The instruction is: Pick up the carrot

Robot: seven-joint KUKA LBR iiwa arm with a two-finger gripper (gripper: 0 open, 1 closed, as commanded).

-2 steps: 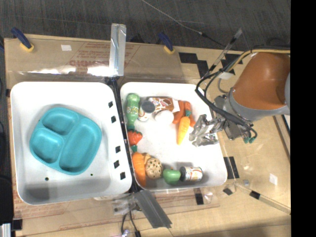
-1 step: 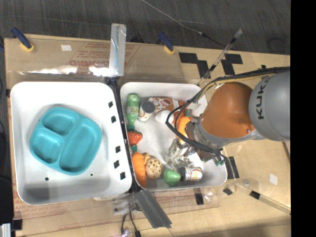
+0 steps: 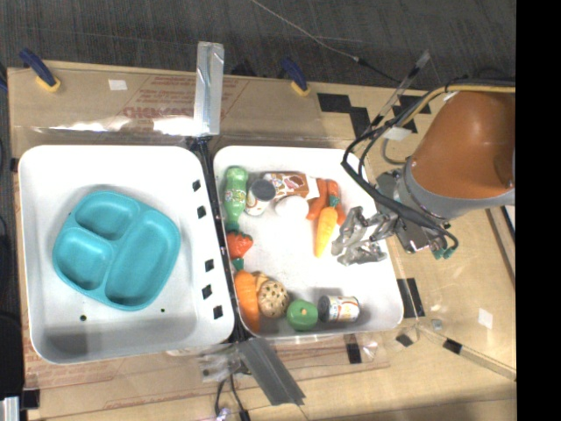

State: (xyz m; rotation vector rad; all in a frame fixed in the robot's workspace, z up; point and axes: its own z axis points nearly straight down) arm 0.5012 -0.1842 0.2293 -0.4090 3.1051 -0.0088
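Carrot [image 3: 325, 229] is what the arm is after, and it is lying in the right bin [image 3: 379, 281], near the upper middle, tip pointing down toward the open white floor. From the overhead camera, the carrot is sitting among neighbours: a red-orange piece [image 3: 330, 191] is touching its top end, a white egg-shaped thing [image 3: 294, 207] is sitting just to its left, and a printed packet [image 3: 285, 185] is lying above that. Along the bin's left wall a green bottle [image 3: 235, 191] and a strawberry [image 3: 237, 245] are resting, and along the bottom edge an orange fruit [image 3: 247, 295], a cookie [image 3: 273, 297], a green apple [image 3: 302, 314] and a small can [image 3: 342, 309] are lining up. The left bin [image 3: 35, 261] is holding a teal divided plate [image 3: 116, 248].

The gripper [image 3: 358, 239] is hanging just to the right of the carrot, inside the right bin, not touching it as far as I can see. Its metal fingers are blurring together from up here, so I cannot tell how wide the jaws are standing, and nothing is showing between them.

What is worrying me: the gripper is sitting off to 1 side, so a straight descent is likely closing on bare floor. Shifting left, it is risking nudging the carrot into the red-orange piece, or grabbing both at once.
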